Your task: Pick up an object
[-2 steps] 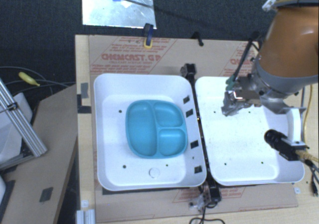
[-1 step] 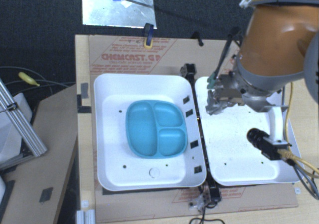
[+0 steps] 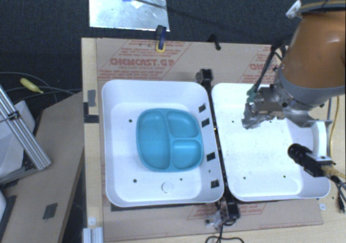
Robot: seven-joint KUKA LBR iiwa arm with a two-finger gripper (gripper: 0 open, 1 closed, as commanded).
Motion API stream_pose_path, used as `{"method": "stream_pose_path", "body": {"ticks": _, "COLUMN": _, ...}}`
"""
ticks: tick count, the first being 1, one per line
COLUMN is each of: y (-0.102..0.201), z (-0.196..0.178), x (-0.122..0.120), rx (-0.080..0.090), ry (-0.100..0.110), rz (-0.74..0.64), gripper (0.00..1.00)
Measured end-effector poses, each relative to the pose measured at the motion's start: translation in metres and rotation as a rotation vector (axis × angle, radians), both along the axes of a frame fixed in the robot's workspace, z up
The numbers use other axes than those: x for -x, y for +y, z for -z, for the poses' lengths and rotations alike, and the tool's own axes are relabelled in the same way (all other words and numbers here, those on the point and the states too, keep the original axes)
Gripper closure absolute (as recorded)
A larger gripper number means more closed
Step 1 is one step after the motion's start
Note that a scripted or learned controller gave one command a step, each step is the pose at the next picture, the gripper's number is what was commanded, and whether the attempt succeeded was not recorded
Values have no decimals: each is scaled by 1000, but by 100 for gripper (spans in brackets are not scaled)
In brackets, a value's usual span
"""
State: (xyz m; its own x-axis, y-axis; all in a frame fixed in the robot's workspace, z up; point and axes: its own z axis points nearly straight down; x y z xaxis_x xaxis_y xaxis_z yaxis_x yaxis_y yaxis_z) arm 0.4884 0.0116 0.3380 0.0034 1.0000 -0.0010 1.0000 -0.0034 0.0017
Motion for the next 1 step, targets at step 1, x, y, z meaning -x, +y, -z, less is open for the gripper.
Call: {"method": "stream_pose_path", "body": {"ticks": 1, "y": 50, "z": 54, "x": 2, "rx": -2, "ry": 4, "rz": -11, "gripper": 100}}
